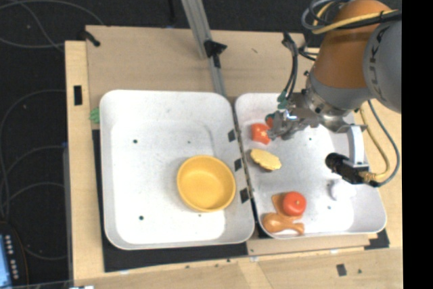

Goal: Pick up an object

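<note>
Tan counter point(155, 57) is carrying two white bins; the left bin point(128, 118) is holding a yellow bowl point(206, 183). Arm point(352, 51) is reaching into the right bin point(358, 213). Gripper point(279, 124) is hovering just beside a small red object point(260, 133) near that bin's left edge. Best centring over it, then descending straight. Cannot tell how the jaws are standing, nor any contact.

Both bins, the left bin point(128, 145) and the right bin point(362, 213), are white with a few dark specks. A yellow bowl point(206, 183) sits lower centre. Right of it lie a pale yellow piece point(265, 160), a red tomato point(293, 202), an orange-brown gourd point(283, 223) and a red-orange piece point(260, 133).
</note>
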{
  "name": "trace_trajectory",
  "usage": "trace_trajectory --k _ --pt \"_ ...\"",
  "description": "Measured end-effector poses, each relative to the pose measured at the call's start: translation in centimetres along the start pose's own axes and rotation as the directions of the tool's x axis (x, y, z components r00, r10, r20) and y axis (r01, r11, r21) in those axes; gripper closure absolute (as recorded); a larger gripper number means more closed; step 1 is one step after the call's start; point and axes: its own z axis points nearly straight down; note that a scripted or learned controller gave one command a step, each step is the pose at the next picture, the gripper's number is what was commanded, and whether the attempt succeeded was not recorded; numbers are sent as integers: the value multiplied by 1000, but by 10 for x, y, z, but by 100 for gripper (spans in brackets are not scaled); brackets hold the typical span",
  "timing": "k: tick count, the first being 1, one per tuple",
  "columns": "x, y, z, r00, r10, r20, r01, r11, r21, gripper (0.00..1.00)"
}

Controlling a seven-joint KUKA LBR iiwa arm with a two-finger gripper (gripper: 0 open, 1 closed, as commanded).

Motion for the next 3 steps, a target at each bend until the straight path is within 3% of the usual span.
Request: trace_trajectory --k 2,3 --pt "98 -37 -3 1000 -1 0 1 1000 2 100" --pt "143 -43 3 1000 1 1 -1 1000 3 100"
